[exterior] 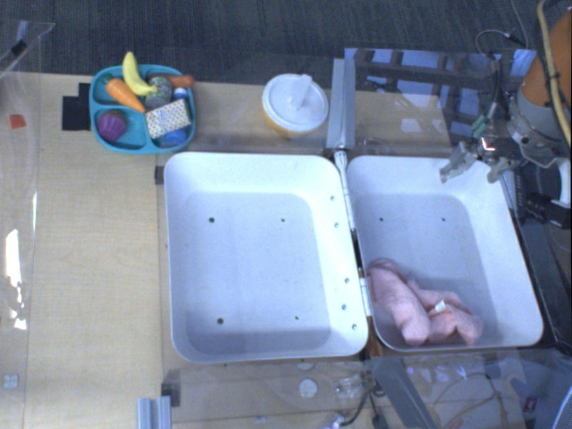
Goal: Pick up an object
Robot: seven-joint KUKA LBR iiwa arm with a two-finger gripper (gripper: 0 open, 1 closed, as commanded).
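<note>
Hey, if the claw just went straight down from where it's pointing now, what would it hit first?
Probably the bare floor of the right bin near its back right corner. The claw hangs there, well apart from the pink soft toy at the front, though depth is hard to judge.

In the upper left of the frame we see a blue divided tray (98, 141) on the wooden bench (80, 284), carrying a toy banana (134, 74), a carrot (123, 94), a purple piece (112, 125) and a speckled sponge-like block (169, 117). Right of it, near top centre, we find a white-lidded yellow cup (295, 104).
</note>
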